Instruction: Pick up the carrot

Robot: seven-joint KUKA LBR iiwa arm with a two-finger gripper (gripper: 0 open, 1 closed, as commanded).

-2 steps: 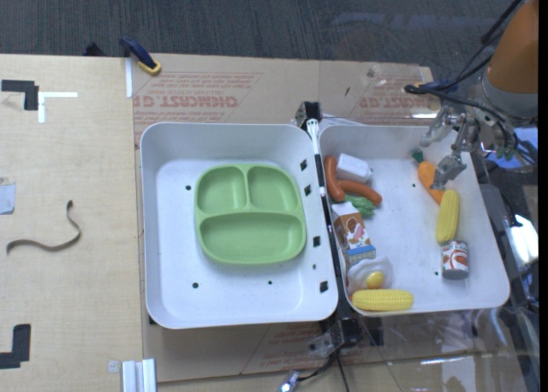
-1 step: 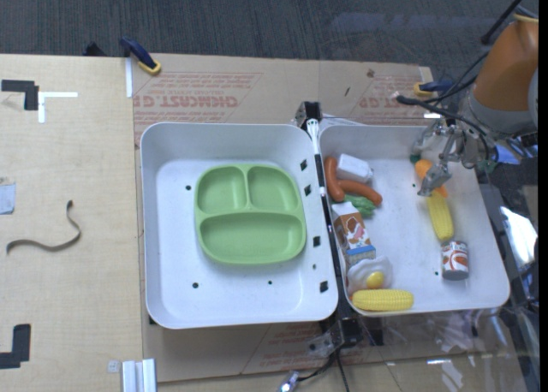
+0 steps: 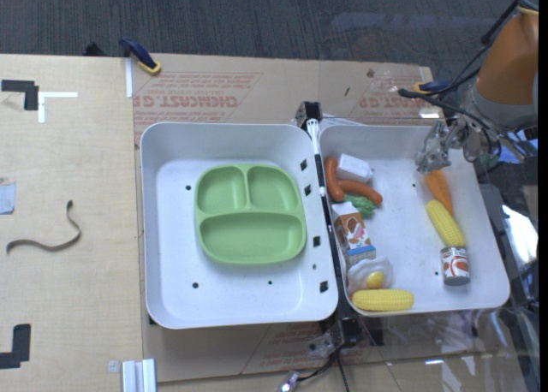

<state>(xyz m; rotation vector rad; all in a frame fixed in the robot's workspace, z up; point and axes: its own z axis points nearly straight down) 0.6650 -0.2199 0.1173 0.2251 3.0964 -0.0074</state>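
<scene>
The carrot [image 3: 439,188], a short orange cone, lies in the right bin [image 3: 402,159] near its right wall, just above a yellow corn cob [image 3: 445,222]. My gripper [image 3: 447,152] hangs over the bin's far right corner, directly behind the carrot's upper end and slightly above it. Its fingers stand open with nothing between them. The grey arm with its orange band [image 3: 511,56] reaches in from the upper right.
The right bin also holds a sausage [image 3: 332,179], a white block [image 3: 353,166], an orange piece with a green end [image 3: 360,197], a small carton [image 3: 353,236], a bagged egg [image 3: 370,277], a second corn cob [image 3: 383,299] and a can [image 3: 455,265]. A green divided plate [image 3: 250,213] sits in the left bin [image 3: 163,236].
</scene>
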